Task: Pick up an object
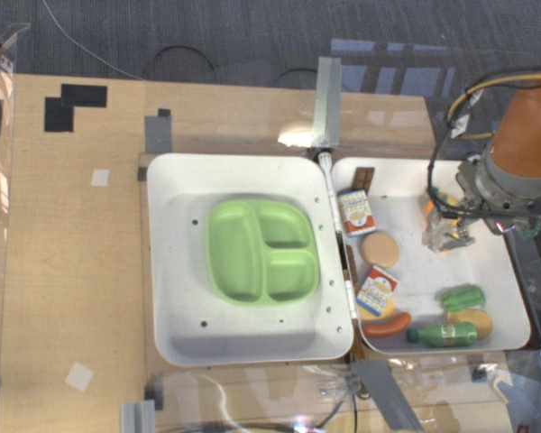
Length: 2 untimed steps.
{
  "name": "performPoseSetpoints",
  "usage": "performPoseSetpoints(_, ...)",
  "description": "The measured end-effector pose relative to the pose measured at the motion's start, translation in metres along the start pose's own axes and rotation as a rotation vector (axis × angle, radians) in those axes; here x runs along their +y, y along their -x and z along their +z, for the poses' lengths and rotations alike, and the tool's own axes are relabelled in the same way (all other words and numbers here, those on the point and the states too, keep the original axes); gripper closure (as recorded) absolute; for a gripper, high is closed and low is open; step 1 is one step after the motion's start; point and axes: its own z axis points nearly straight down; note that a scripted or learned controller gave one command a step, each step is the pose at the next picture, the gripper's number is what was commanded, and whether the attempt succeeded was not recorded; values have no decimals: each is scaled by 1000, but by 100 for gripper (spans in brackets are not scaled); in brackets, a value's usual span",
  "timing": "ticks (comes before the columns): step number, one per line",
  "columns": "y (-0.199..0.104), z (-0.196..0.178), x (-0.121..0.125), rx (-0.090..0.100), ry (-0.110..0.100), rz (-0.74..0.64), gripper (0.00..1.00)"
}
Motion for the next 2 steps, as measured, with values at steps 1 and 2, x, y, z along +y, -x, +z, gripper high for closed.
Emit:
performPoseSetpoints(1, 33, -113, -42, -10, -7, -151, 100)
performPoseSetpoints(2, 82, -100, -1, -8, 0, -113, 100)
